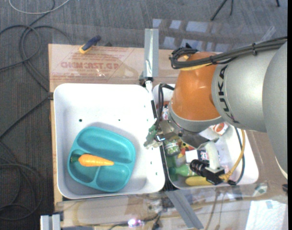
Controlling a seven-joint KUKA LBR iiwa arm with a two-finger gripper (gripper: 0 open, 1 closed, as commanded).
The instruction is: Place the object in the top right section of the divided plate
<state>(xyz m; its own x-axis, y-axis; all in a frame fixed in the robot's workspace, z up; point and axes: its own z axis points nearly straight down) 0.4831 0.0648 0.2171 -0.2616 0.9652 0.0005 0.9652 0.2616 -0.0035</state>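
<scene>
Hovering over the right bin (253, 174), the pincer (153, 139), grip state unclear, needs us centring on one object before heading to the plate (103, 159).

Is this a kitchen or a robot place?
Probably a robot lab, not a kitchen. A big grey arm reaches over two white bins, a toy carrot lies on a teal plate, and cables trail across carpet.

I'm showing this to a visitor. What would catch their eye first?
Probably the arm's orange band, looming over the right bin and its clutter of small items. Next, the teal divided plate in the left bin, with an orange carrot lying across its middle.
</scene>
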